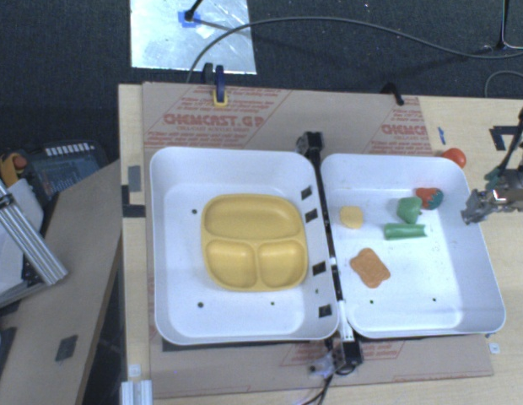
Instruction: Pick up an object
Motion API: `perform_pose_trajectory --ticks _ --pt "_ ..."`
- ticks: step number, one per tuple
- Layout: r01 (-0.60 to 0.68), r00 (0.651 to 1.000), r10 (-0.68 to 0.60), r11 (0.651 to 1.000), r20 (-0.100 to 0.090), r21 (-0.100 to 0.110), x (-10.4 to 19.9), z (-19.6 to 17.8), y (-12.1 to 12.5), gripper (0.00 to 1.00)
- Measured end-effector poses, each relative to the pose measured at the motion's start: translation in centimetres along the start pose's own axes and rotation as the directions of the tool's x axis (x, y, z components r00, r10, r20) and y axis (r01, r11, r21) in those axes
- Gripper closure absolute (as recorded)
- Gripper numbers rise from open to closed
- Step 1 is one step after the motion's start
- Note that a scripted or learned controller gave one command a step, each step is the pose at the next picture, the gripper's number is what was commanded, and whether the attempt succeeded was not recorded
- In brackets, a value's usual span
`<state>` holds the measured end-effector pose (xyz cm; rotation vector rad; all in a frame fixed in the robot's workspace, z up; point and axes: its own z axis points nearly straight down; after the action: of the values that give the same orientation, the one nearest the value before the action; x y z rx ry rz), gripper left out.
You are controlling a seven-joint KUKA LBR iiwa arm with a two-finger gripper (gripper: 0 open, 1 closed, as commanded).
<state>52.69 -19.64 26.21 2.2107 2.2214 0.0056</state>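
Observation:
The right bin (464, 310) holds several small toys. A pale yellow round piece (352, 218) lies near its left wall. A green bar (405, 232) lies mid-bin, with a green rounded piece (409, 208) just behind it and a red-orange piece (429, 197) touching that one. An orange flat piece (369, 267) lies nearer the front. My gripper (475, 210) hangs over the bin's right rim, to the right of the red-orange piece and apart from every toy. Nothing shows between its tips.
The left bin (173, 310) bears a yellow divided tray (253, 241). A black hinge strip (322, 234) runs between the bins. An orange-red ball (454, 156) rests on the cardboard behind the right bin. Cables cross the dark floor at the back.

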Motion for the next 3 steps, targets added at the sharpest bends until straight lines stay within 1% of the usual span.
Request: perform_pose_trajectory --ticks 1,2,3 --pt "0.004 1.000 -0.004 1.000 -0.005 0.006 6.0 0.6 -1.0 1.00" --pt "0.005 1.000 -0.005 1.000 -0.005 0.006 10.9 0.1 -1.4 1.00" --pt "0.005 1.000 -0.005 1.000 -0.006 0.007 16.9 1.1 -2.3 1.00"
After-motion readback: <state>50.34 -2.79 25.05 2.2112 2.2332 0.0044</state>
